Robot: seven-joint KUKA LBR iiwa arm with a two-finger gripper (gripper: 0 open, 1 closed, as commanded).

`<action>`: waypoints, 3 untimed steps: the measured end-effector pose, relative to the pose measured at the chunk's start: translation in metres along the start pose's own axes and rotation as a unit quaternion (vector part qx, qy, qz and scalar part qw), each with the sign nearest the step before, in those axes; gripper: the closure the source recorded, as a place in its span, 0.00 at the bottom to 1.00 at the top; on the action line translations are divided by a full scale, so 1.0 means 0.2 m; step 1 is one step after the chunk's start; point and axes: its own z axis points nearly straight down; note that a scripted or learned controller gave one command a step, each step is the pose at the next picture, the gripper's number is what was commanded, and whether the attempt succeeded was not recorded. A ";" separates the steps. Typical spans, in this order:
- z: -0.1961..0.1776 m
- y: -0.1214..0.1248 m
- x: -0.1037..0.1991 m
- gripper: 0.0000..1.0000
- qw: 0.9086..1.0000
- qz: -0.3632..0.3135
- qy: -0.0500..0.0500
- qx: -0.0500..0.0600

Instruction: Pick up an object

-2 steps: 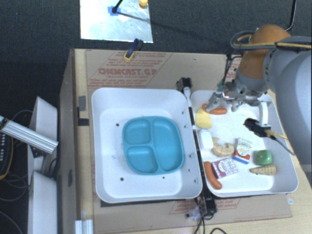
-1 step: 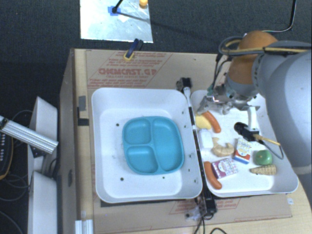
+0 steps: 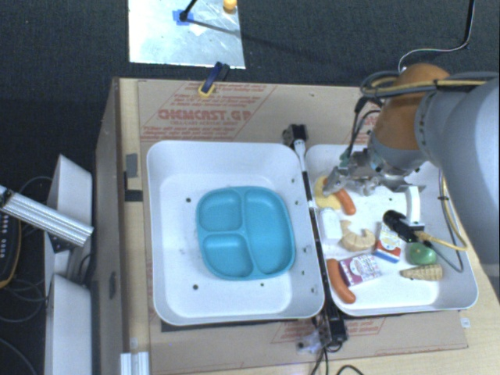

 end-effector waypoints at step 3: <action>-0.06 -0.04 -0.01 1.00 1.000 -0.001 0.000 -0.002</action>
